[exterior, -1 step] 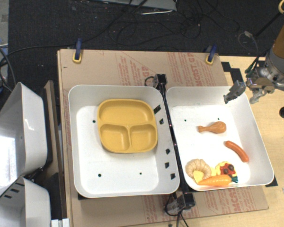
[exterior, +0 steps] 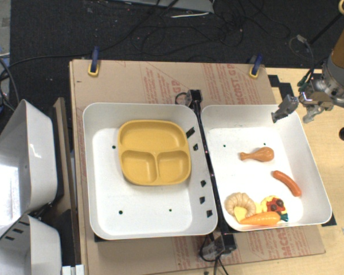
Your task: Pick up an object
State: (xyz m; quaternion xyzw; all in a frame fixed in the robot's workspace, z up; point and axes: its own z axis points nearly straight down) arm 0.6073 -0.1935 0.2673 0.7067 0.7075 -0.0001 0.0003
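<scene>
Gripper (exterior: pixel 294 111), fingers apart and holding nothing, hangs over the far rim of the right bin (exterior: pixel 315 171), likely staged for descent; 1 candidate, the toy drumstick (exterior: pixel 257 154), lies inside this bin, nearest that rim.

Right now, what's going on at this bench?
The arm's gripper hovers over the far right corner of the right bin with its fingers spread and nothing between them. The toy food lies untouched in that bin: a drumstick, a sausage, a croissant, a carrot and a pizza slice. The left bin holds a yellow divided plate.
</scene>
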